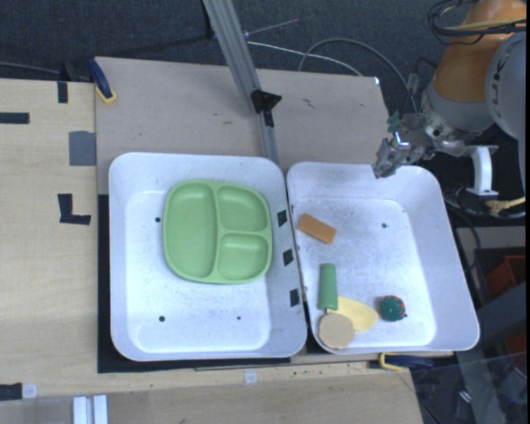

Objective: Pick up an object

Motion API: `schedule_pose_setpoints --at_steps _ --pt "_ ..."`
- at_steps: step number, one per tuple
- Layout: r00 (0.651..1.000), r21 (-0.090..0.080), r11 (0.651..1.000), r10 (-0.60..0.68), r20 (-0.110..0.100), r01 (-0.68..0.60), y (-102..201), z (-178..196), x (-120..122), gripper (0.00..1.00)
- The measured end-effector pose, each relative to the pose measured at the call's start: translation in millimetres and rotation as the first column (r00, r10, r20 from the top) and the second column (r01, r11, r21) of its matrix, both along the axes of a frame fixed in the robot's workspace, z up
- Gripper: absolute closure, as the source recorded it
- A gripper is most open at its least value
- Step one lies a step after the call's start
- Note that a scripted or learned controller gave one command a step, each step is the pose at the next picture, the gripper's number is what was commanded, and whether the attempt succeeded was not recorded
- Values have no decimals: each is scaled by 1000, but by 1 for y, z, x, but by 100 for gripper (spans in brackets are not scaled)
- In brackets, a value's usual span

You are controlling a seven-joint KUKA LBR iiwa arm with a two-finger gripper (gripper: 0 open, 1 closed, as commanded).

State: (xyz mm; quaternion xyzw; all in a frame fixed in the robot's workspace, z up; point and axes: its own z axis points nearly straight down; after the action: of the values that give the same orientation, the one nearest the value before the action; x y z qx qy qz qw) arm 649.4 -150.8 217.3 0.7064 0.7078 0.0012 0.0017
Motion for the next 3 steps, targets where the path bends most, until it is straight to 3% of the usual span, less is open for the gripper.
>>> schedule_pose_setpoints --at_steps 2,3 --pt "1000 2 1000 5 -7 -5 98 -3 -8 100" --pt "1000 3 1000 6 -6 -6 163 2 -14 100"
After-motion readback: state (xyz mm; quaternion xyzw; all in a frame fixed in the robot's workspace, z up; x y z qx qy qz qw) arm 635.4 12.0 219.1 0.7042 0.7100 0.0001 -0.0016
